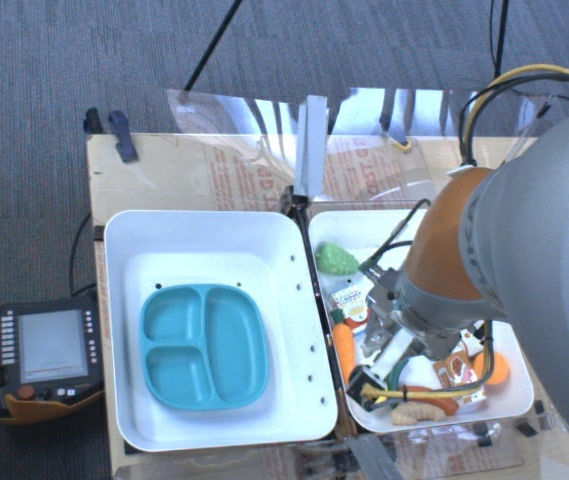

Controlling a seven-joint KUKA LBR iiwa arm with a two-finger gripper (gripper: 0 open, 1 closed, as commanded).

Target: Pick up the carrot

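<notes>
Fingers (377,330) hang just beside the carrot (344,354), not around it.

The tan, board-topped bench (164,173) with red lettering bears a shallow white plastic left bin (124,268). Touching that bin's right rim sits a matching white bin (364,223). Beyond the left bin's far-left corner, a dark blue clamp (121,134) grips the bench edge.
</notes>
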